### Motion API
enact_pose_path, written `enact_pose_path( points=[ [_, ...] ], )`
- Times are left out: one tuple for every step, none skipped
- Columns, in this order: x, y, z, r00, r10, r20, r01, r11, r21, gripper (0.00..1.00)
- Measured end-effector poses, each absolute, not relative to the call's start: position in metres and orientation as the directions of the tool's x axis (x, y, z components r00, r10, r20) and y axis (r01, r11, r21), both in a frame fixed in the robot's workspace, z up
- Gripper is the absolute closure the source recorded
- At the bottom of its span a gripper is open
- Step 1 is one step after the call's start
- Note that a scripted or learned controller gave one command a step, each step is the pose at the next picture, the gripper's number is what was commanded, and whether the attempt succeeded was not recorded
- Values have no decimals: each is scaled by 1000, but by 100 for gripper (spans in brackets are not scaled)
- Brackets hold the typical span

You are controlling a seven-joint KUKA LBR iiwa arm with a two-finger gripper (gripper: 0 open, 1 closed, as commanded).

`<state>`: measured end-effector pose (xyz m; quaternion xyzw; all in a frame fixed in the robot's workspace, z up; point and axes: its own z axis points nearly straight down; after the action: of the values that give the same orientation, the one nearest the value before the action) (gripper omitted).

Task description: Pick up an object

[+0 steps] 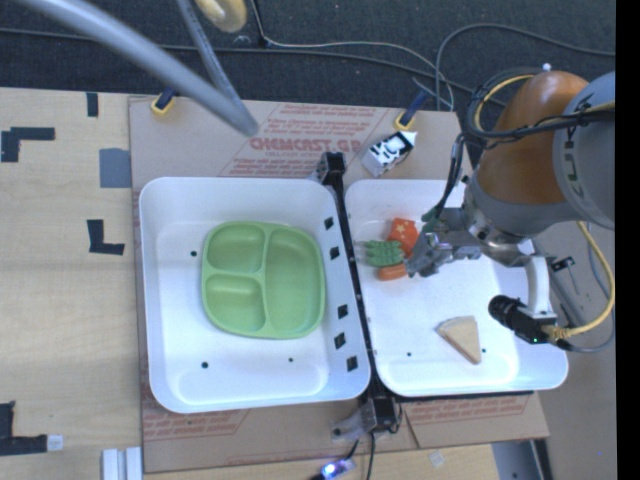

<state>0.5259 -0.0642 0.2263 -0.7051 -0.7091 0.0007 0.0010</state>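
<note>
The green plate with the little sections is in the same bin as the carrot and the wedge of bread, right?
Not quite. The camera view shows the green plate alone in the left bin. The carrot and the wedge of bread lie in the right bin, where the end effector is, next to the carrot.

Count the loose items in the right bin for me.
3: an orange block, a green-topped carrot toy beside the pincer, and a tan wedge nearer the front. The arm may hide more.

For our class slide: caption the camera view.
Gripper beside carrot in right bin; green plate in left bin.
</note>
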Motion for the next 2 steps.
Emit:
enact_pose_path(
  points=[
    [532,-5,219,-7,1000,1,1000,7,-3,100],
    [545,37,216,-6,1000,1,1000,6,-2,100]
  ],
)
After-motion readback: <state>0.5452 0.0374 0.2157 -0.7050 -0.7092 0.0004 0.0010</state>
